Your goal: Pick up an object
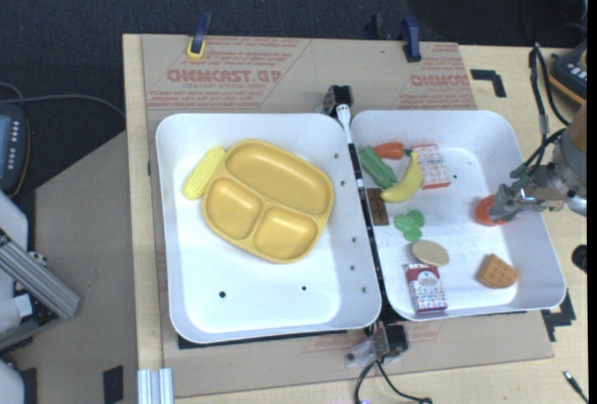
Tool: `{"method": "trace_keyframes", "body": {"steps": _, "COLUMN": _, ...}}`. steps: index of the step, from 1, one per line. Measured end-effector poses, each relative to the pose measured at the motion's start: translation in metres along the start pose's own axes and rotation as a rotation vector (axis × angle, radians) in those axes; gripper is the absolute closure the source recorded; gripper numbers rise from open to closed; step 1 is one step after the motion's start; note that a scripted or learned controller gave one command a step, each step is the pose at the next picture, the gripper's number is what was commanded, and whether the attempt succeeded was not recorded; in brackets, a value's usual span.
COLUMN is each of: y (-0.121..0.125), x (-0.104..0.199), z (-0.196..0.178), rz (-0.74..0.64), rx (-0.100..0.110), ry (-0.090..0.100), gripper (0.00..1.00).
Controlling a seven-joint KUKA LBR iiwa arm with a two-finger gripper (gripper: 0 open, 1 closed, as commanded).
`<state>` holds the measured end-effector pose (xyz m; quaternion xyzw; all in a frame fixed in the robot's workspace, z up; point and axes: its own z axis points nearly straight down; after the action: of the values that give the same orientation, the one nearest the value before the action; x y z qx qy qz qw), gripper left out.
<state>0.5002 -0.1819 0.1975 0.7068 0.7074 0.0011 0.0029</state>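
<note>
we see a tan board-topped bench (140, 206) bearing two shallow white bins side by side. the left white bin (187, 281) holds a yellow plastic plate with three compartments (266, 200), lying at a slant in the bin's upper half, and a yellow toy corn cob (203, 172) resting just beside the plate's upper left edge.

the right white bin (466, 136) carries the smaller things. near its upper left lie a green toy pod (377, 166), a small orange-red toy carrot (391, 150) and a yellow toy banana (405, 182) close together, the banana touching a white and red printed card (430, 166). lower down we find a green toy broccoli floret (409, 224), a tan oval toy biscuit (429, 252) just below it, and a small red and white carton (425, 287) near the bin's front wall. an orange toy waffle piece (497, 271) sits toward the lower right.

the grey arm reaches in from the right, and its two-finger gripper (505, 204) is low over the right side of this bin, right at a red rounded toy (485, 211). the gripper's tip overlaps that toy's right edge, but we cannot tell how far apart the jaws stand, nor whether they have hold of it.
</note>
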Motion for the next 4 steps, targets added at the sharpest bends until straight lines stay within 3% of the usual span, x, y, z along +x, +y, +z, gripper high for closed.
{"method": "trace_keyframes", "body": {"steps": 1, "y": 0.001, "x": 0.0, "z": -0.029, "rz": 0.0, "rx": 0.0, "ry": 0.0, "gripper": 1.0}}
{"method": "trace_keyframes", "body": {"steps": 3, "y": 0.009, "x": 0.117, "z": -0.017, "rz": -0.006, "rx": 0.007, "ry": 0.006, "gripper": 1.0}}
{"method": "trace_keyframes", "body": {"steps": 4, "y": 0.003, "x": 0.116, "z": -0.026, "rz": 0.0, "rx": 0.005, "ry": 0.003, "gripper": 1.0}}
